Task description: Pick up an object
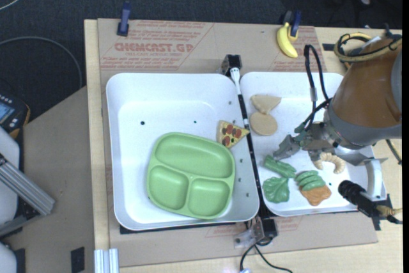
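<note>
Two shallow white bins are sitting side by side on the bench (160,48), the left bin (128,105) and the right bin (281,80). The grey arm (367,105) is reaching in from the right and hanging over the right bin, with its tool (289,148) lying low above the bin floor; whether the tool is released or clenched cannot be told from here. Just below the tool a green pea pod (279,168) is lying, with a green leaf (277,188) beneath it and a carrot with a green top (313,187) beside that. Two beige pieces (263,114) are resting near the bin's upper left. A pale curved piece (333,163) is showing under the wrist. In the left bin a green divided plate (190,174) is lying flat, and a pizza slice (231,133) is leaning near the inner wall. A banana (287,41) is lying on the bench behind the right bin
</note>
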Robot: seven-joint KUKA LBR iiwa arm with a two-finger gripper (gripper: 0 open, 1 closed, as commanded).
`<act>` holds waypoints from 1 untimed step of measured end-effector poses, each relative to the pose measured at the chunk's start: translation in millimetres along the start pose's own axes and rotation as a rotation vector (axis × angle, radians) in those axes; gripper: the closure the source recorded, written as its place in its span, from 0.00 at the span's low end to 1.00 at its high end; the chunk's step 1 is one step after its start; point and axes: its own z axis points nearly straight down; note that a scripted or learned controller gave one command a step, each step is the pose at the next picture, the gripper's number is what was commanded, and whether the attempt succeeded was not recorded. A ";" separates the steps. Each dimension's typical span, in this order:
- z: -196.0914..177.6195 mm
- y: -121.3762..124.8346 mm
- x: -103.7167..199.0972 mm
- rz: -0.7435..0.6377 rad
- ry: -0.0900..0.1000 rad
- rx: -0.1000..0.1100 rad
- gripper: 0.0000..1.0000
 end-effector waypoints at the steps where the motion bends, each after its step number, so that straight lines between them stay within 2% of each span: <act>1: -8.0 1.4 -5.3 0.008 -0.003 -0.002 1.00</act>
